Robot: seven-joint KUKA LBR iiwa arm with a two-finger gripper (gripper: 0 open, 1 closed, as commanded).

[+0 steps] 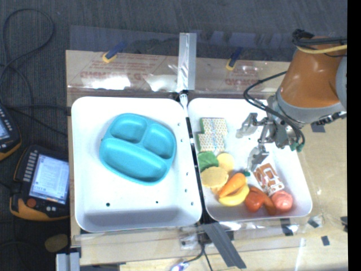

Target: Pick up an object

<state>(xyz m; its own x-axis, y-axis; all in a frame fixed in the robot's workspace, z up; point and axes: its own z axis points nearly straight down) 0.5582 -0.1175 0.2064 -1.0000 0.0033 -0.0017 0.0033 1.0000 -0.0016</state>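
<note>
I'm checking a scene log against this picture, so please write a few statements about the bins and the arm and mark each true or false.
1. The blue divided plastic tray lies in the left white bin. True.
2. The hand hangs over the left bin. False: it is over the right white bin.
3. The orange toy carrot lies in the right bin. True.
4. The blue tray is stacked with toy food. False: the food lies in the right bin.

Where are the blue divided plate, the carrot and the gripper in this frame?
blue divided plate [137,147]: camera view, on the ridge between its compartments.
carrot [233,183]: camera view, middle of its orange body.
gripper [255,140]: camera view, midway between its fingertips.
</note>
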